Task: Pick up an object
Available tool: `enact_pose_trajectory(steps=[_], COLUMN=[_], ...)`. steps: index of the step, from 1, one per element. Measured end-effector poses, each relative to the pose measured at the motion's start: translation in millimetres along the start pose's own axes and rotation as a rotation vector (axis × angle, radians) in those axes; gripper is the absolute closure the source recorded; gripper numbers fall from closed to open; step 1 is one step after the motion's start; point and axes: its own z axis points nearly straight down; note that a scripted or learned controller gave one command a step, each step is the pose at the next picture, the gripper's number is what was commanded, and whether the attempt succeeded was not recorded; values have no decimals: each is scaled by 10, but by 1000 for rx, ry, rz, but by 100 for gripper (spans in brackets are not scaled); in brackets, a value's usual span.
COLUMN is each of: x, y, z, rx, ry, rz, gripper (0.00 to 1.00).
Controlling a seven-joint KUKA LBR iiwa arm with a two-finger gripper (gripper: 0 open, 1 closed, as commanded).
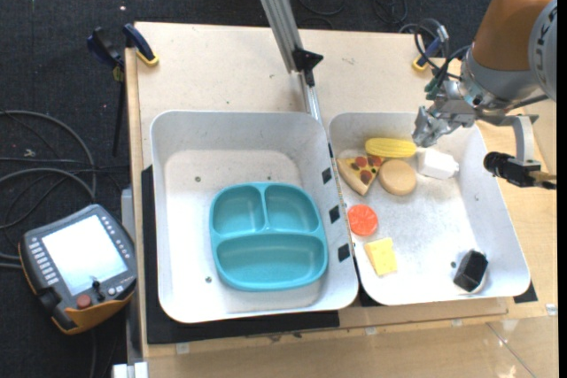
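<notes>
nearest the camera, a small black block (470, 270) lies well below the pincer (425, 135), with a yellow cheese-like square (382, 257) to its lower left. a white block (437, 163) lies just beneath the pincer, and a yellow corn cob (390, 148) lies just left of it. i cannot tell the pincer's state.

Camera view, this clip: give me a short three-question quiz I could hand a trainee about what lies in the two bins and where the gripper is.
1. True or false: the teal divided tray lies in the right bin.
2. Which item lies nearest the gripper? A) black object B) yellow corn cob C) yellow cheese piece
3. Fill in: the orange slice lies between the pizza slice and the ______.

Key
1. False; it lies in the left bin.
2. B; the gripper hovers at the right bin's far side, by the corn cob and a white block.
3. Yellow cheese piece.
</notes>
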Motion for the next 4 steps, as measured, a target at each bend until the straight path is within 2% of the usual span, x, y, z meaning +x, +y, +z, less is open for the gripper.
enact_pose_trajectory(steps=[2, 3, 4], x=[1164, 1664, 2176], y=[-405, -698, -787], z=[-5, -109, -184], rx=[2, 1, -1], ry=[1, 1, 1], rz=[-2, -1, -2], gripper=[100, 100, 100])
